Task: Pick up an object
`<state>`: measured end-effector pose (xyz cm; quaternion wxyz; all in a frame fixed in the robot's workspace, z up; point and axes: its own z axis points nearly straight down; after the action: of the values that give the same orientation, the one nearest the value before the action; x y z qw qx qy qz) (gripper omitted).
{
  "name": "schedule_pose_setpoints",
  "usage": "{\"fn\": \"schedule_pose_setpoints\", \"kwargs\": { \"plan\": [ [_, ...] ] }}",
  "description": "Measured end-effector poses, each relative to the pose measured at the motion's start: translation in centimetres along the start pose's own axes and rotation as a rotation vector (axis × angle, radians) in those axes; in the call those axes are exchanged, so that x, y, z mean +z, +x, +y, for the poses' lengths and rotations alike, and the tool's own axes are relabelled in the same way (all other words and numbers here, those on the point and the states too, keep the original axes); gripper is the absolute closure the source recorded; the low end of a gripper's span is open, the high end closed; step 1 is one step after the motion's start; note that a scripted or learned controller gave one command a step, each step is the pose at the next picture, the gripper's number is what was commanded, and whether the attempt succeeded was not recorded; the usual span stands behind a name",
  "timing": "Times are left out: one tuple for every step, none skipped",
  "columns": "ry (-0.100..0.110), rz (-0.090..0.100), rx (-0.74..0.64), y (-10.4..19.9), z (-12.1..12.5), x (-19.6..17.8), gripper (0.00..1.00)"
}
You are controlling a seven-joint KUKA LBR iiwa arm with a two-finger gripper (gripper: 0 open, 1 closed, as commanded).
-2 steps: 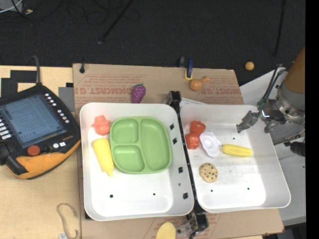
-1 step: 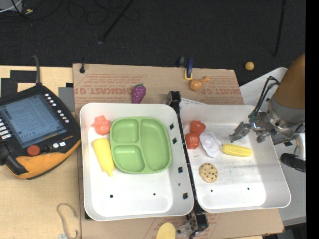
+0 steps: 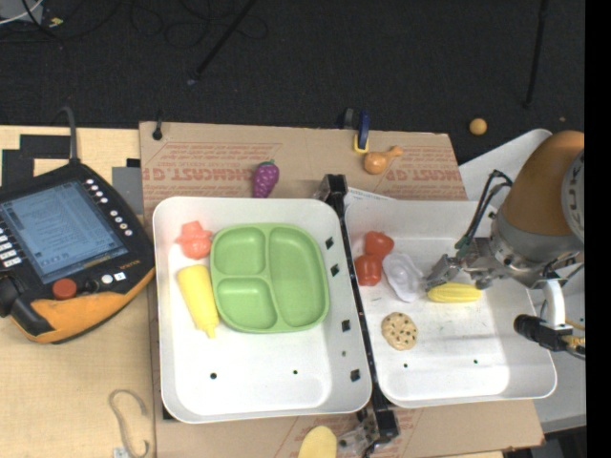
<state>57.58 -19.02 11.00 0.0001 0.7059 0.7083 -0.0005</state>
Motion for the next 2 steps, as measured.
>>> {"fn": "schedule_pose_setpoints", "kwargs": {
  "plan": [
    [-0.003,0.000,0.001,0.2,0.2,2.2,0.00],
    [-0.001,0.003,0.005,0.1,0.1,1.1,1.00]
  ]
}}
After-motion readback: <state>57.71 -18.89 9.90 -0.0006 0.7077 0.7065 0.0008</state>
